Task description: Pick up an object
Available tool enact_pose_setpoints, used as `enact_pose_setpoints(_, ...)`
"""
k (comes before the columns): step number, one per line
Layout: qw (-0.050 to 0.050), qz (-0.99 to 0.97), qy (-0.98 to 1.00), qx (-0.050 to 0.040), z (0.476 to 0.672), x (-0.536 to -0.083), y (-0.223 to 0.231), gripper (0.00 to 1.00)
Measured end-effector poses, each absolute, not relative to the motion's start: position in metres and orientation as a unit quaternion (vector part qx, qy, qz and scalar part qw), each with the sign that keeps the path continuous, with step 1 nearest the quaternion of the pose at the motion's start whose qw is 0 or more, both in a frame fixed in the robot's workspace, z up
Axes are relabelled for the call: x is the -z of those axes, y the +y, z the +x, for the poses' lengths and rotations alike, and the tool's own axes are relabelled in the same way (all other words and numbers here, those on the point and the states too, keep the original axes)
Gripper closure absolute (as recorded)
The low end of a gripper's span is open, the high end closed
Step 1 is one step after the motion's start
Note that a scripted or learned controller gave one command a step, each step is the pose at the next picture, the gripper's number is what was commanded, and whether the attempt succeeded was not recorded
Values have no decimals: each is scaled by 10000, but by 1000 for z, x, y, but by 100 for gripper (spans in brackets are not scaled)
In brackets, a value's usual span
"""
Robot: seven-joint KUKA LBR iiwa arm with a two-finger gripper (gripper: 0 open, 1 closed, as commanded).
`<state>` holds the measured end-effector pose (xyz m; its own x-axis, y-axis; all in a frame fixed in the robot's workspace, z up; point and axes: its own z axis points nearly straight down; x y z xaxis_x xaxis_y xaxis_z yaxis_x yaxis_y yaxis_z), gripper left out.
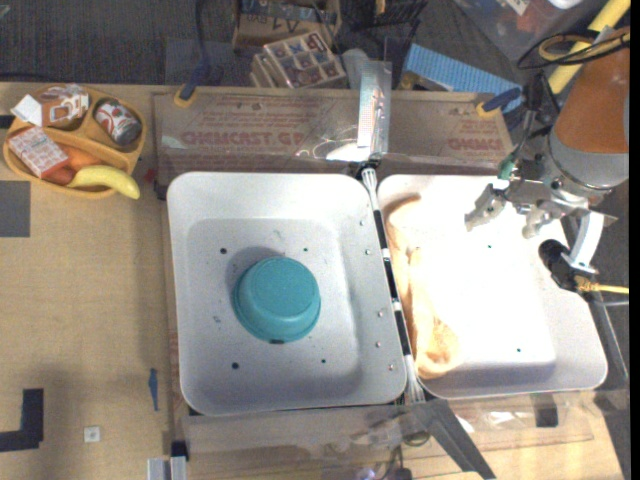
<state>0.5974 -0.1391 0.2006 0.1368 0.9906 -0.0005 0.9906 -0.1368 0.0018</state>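
Teal bowl (pixel 278 299), round, plastic-looking, flipped upside down with flat base up. Sits on the floor of the left white bin (pixel 200 208), roughly centered, slightly toward the near side. Clear of all bin walls.

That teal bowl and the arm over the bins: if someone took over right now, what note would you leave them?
Gripper: open, nothing between its fingers, hanging above the upper right part of the right bin.
Teal bowl: upside down in the middle of the left bin, well away from the gripper.
Off to the side: a yellow tray of toy food with a banana, outside the bins.
Done: nothing picked up.
Left: bring the arm across to the left bin, come down on the bowl, close and lift.
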Motion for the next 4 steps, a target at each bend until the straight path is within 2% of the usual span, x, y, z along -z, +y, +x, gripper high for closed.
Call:
enact_pose_setpoints(1, -16, 8805, 4740, 15, 575, -199, -99, 0)
enact_pose_setpoints(2, -1, 9370, 3494, 9, 611, -184, -38, 0)
enact_pose_setpoints(3, 4, 8721, 4893, -13, 608, -87, -108, 0)
enact_pose_setpoints(4, -21, 9240, 3824, 18, 570, -112, -116, 0)
